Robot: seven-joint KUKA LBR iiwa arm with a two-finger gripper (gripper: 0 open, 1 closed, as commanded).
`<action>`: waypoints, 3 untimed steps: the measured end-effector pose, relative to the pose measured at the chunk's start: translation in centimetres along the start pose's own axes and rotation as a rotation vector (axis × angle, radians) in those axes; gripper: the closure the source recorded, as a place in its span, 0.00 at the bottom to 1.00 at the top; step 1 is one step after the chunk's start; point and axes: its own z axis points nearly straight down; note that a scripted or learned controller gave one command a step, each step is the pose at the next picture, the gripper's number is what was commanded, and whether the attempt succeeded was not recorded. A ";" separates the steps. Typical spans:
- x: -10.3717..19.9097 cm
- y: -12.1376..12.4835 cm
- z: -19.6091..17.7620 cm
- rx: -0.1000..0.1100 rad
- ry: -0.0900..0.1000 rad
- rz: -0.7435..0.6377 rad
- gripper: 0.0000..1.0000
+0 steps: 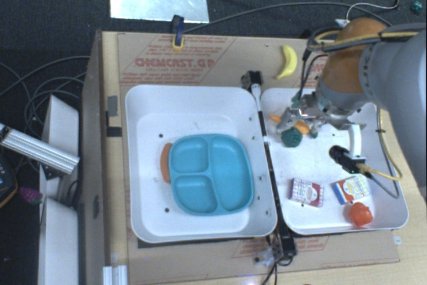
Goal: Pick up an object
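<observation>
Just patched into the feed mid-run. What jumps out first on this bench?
The big blue divided plate dominates the left bin, with an orange object tucked at its left edge. In the right bin, the grey arm's tool hangs low over a dark green ball near the back. A yellow banana lies outside the bins on the cardboard behind.

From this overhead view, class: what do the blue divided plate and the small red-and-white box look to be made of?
Blue divided plate: likely moulded plastic, going by its even colour, rounded compartments and soft sheen. Red-and-white box: probably printed card, given its flat faces, sharp edges and matt surface; the print is too small to read.
</observation>
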 end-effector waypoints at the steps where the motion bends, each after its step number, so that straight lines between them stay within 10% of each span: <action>1: -0.1 0.1 -1.1 -0.003 -0.002 -0.001 1.00; 2: -4.6 -3.6 -2.7 0.001 -0.001 0.003 1.00; 3: -4.5 -3.6 -2.7 0.000 0.000 0.003 0.00</action>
